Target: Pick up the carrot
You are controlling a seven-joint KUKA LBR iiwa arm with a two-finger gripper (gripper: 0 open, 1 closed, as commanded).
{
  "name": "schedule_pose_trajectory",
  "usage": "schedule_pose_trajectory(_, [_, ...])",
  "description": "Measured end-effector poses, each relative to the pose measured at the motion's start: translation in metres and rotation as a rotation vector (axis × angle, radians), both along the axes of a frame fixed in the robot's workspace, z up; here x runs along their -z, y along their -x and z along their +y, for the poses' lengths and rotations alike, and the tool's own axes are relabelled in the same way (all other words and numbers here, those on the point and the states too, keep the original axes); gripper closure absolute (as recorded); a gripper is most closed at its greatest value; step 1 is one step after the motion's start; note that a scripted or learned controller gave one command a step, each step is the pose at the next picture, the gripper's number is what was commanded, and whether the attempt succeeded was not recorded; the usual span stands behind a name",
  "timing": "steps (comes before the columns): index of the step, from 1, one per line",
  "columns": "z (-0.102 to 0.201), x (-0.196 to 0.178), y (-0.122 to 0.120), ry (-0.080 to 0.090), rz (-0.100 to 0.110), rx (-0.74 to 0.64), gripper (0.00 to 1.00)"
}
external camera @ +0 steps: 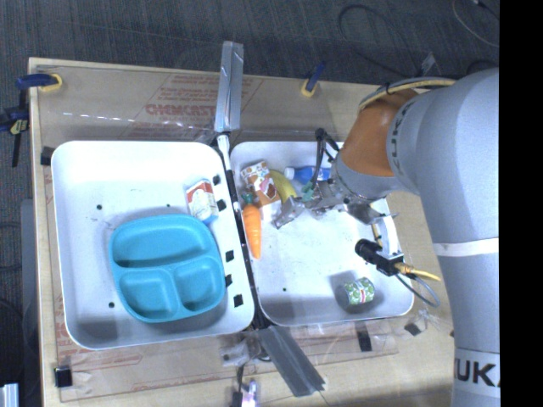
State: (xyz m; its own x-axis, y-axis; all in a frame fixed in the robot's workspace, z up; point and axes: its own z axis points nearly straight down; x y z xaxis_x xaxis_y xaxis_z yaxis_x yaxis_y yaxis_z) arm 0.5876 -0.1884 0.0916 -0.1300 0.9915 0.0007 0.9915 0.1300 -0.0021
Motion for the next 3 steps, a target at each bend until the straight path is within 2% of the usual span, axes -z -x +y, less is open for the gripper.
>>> schedule_pose_trajectory(1, [0.042,-0.002,-0.016,0.013,-0.005,0.187,0.00])
schedule_pose_trajectory(2, [0.038,-0.004,0.089,0.016,-0.015,0.022,0.00])
schedule_pose_trajectory(3, [0.043,-0.013,0.089,0.008,-0.007,0.013,1.00])
